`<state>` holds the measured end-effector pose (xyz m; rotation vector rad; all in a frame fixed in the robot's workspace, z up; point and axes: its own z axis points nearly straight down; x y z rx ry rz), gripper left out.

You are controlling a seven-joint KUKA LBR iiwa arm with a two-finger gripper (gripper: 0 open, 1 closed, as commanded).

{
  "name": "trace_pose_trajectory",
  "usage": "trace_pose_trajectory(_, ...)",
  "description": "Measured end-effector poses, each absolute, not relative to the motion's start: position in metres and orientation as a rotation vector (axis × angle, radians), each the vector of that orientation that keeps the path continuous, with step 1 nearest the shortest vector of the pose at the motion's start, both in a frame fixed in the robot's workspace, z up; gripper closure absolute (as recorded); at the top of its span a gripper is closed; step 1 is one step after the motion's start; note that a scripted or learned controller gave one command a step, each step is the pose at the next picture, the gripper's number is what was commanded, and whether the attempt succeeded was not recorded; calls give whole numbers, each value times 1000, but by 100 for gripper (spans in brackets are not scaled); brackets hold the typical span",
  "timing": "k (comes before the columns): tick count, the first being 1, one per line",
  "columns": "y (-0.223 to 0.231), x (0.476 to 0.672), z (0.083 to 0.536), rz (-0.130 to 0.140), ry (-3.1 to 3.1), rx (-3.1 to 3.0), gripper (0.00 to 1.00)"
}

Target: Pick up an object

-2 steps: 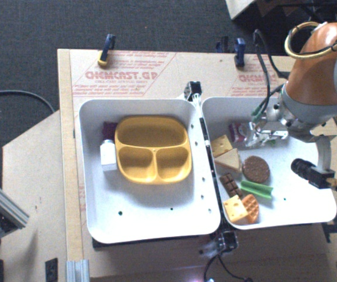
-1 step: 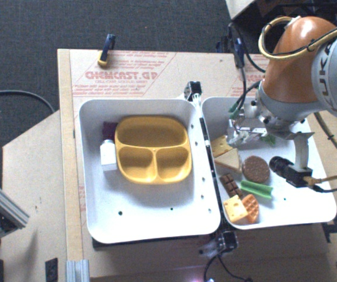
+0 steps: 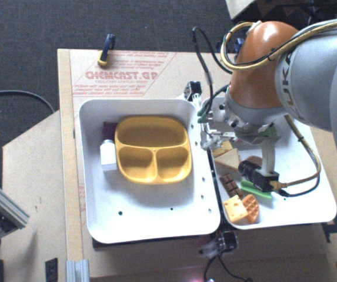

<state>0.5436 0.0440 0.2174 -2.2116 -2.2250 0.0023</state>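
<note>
A cheese wedge [image 3: 234, 207] touches a waffle [image 3: 249, 207] at the right bin's [image 3: 309, 207] near edge. Just beyond lie a chocolate bar [image 3: 230, 185] and a green stick [image 3: 256, 190]. The arm [image 3: 274, 81] covers the gripper; its state cannot be told. In the left bin [image 3: 139, 213], a yellow tray [image 3: 153, 148] touches a white bottle [image 3: 108, 155].
</note>
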Motion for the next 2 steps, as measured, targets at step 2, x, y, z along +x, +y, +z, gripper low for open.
trace_pose_trajectory(2,53,549,216,-2,-2225,-2220,100)
